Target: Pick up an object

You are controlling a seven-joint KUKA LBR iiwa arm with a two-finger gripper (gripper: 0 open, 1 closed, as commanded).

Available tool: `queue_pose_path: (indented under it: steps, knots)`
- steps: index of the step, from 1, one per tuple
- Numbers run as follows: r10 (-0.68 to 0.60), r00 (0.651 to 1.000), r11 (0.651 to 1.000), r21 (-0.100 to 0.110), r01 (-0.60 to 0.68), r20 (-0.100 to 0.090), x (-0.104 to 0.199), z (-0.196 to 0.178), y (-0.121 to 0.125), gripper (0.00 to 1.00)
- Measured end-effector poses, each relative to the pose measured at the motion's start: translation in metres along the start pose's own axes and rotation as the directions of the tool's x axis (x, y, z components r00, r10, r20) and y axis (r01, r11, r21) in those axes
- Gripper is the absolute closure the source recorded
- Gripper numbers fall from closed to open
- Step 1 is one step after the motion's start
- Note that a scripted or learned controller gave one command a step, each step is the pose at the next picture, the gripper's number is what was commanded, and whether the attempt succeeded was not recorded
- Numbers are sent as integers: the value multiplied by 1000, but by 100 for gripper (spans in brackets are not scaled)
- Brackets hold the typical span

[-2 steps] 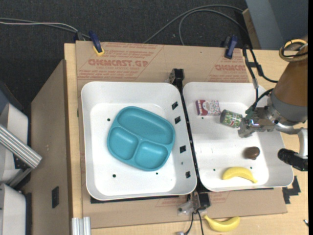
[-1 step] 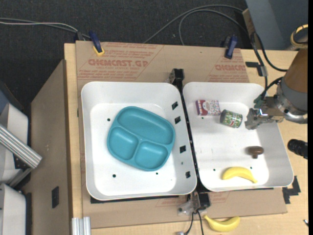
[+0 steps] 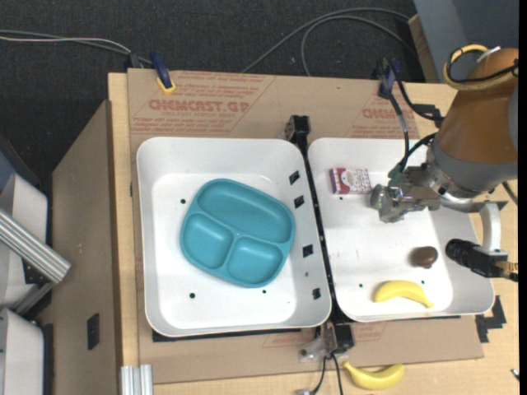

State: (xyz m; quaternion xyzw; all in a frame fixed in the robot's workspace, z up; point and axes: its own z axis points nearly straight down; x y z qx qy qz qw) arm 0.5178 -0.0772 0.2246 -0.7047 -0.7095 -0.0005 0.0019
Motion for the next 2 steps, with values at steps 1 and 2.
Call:
queue_pose_path:
  steps: [1, 2]
  knots:
    - [0, 1000, 1000, 2, 0, 0, 56, 10, 7, 100]
    - [-1, 1000, 1000, 0, 1, -1, 115, 7, 2, 100]
